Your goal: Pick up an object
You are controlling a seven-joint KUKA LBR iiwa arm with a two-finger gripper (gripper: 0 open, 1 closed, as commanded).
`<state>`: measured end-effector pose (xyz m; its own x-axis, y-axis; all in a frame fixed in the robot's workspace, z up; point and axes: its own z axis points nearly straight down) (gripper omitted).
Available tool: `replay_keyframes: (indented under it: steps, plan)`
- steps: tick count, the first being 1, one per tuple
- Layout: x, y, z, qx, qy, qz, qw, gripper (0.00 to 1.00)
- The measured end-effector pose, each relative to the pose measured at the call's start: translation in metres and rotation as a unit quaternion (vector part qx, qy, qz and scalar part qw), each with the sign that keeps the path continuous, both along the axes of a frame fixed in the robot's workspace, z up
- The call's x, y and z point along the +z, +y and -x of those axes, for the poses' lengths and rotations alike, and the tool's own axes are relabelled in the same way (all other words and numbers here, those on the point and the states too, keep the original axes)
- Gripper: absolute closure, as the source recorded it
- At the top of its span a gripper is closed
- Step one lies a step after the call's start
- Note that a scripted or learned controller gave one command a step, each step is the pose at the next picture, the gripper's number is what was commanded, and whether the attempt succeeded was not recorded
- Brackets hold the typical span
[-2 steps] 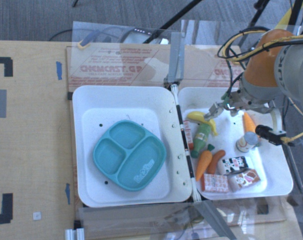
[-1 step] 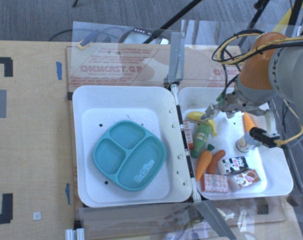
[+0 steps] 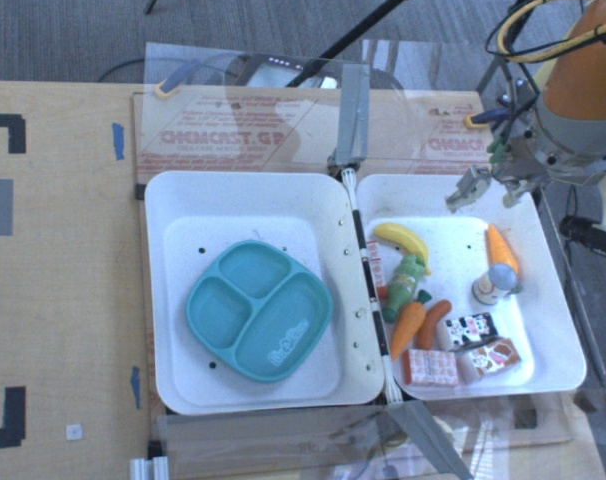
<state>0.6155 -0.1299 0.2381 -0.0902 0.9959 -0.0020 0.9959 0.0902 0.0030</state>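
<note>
Right white bin (image 3: 558,313): curved yellow banana (image 3: 401,239) near divider; pincer (image 3: 491,188) spread open, holding nothing.

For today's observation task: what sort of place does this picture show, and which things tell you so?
Probably a robotics lab bench for grasping trials: two white bins side by side, toy food such as a banana, and a robot arm reaching in.
</note>
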Motion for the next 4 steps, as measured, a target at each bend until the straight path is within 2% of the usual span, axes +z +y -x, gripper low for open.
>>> replay_keyframes:
  steps: [1, 2, 3, 4]
  plan:
    - [-0.141, 0.022, 0.025, 0.025, 0.0, -0.0006, 0.9997, 0.0]
    - [-0.131, 0.021, 0.025, 0.024, -0.001, -0.0002, 0.9997, 1.0]
    - [-0.131, 0.021, 0.025, 0.024, -0.001, -0.0002, 0.9997, 0.0]
    - [-0.12, 0.02, 0.024, 0.023, -0.002, 0.0001, 0.9997, 1.0]
